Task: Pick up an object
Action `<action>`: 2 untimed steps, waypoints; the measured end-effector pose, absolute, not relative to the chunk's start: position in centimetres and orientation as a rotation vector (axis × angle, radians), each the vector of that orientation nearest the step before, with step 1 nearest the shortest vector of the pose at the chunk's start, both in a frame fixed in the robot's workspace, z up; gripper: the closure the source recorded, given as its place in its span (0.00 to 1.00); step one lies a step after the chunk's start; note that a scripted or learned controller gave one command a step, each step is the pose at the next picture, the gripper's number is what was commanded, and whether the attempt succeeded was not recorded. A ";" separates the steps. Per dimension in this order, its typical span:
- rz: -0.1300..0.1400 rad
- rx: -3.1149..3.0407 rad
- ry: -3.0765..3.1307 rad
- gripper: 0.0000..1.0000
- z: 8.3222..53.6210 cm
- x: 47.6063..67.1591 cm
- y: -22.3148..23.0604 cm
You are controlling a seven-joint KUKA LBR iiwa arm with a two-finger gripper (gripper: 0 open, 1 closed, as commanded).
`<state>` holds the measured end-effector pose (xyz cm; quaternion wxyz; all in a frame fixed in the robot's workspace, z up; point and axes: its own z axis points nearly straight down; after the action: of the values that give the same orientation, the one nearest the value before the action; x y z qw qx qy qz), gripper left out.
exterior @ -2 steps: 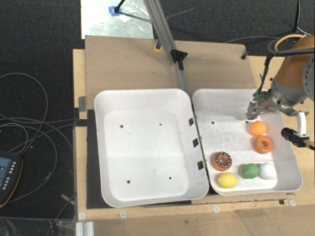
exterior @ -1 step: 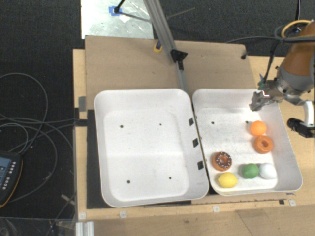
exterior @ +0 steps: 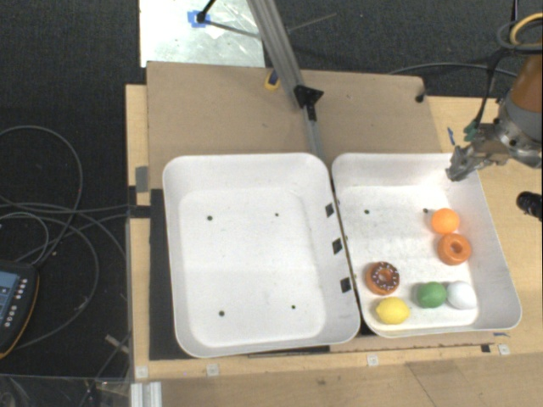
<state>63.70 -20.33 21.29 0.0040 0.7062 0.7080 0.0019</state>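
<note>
Hand [exterior: 459, 167] is hovering over the far right corner of the right bin [exterior: 399, 185], carrying nothing; cannot tell how it's set at this size. Objects are all sitting toward the near right corner of that bin: orange ball [exterior: 445, 220] closest to the hand, orange ring [exterior: 455, 248] just beside it, chocolate donut [exterior: 383, 277], lemon [exterior: 392, 310], green ball [exterior: 430, 294] touching white ball [exterior: 461, 295]. Left bin [exterior: 254, 253] is sitting alongside on the bench [exterior: 356, 100]. Risks, judging from here: round items rolling away on contact, green and white balls too tight together for a clean grip, hand clipping the bin rim near the wall
</note>
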 end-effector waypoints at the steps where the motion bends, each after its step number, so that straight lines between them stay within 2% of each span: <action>1: 0.007 2.208 2.223 1.00 27.0 63.3 -19.5; 2: 0.004 2.212 2.225 1.00 28.3 63.4 -19.5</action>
<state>63.42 -19.54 28.31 0.0021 0.7050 0.7092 0.0012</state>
